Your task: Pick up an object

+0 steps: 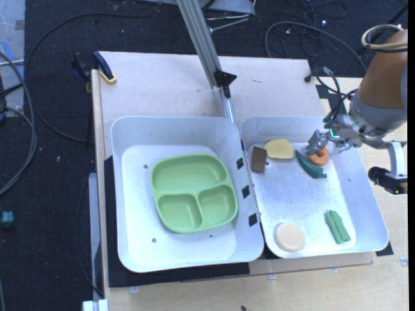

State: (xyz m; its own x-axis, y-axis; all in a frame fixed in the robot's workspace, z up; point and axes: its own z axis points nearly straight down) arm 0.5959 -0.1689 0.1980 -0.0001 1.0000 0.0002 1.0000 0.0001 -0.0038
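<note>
Gripper [319, 149] sits low over the orange piece [319, 159] and teal piece [311, 164]; jaw state — cannot tell; crowded pieces could slip aside — grasp missed.

two bins sit side by side on the table [162, 83]. the left bin [130, 173] holds a three-compartment plate [193, 192] at its middle. in the right bin [363, 206], a small block [258, 159] lies at the far left, a flat bread-like piece [279, 149] just right of it, a round disc [289, 236] at the near edge and a ridged stick [337, 226] to the disc's right. the gripper [319, 144] is over a curved piece [311, 165] at the far right
</note>
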